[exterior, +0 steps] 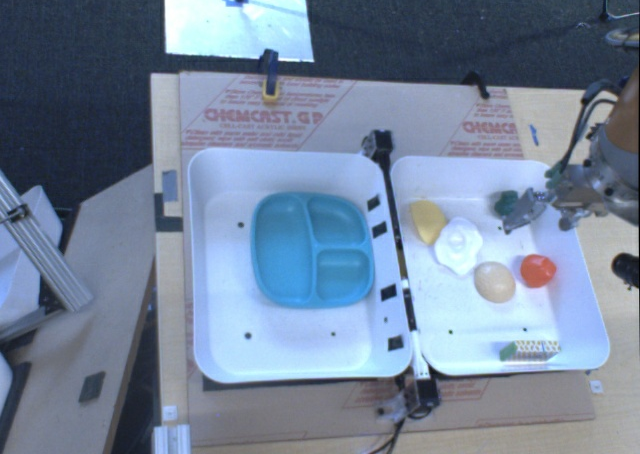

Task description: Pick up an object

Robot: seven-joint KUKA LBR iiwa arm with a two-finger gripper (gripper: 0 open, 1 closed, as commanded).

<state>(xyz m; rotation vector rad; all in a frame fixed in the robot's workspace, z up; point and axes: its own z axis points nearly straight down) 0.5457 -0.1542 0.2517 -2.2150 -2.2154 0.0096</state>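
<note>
Two shallow white plastic bins [215, 272] side by side: one blue three-compartment plastic tray [310, 248] in the left. Six items in the right: yellow wedge [428, 220], white fried-egg toy [458, 245], beige egg [494, 281], red-orange ball [538, 269], small patterned block [531, 349] by the near edge, dark green piece [508, 204] by the far right corner. One grey two-finger gripper [522, 217] beside that green piece, grip impossible to tell.

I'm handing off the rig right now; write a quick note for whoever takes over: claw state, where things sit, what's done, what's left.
Claw: at the right bin's far right edge, over a dark green object; whether it grips it is unclear.
Right bin: yellow piece, white piece, egg, red piece, small box near the front wall.
Left bin: blue tray.
Done: no pick confirmed.
Left: close on one object and lift it out.
</note>
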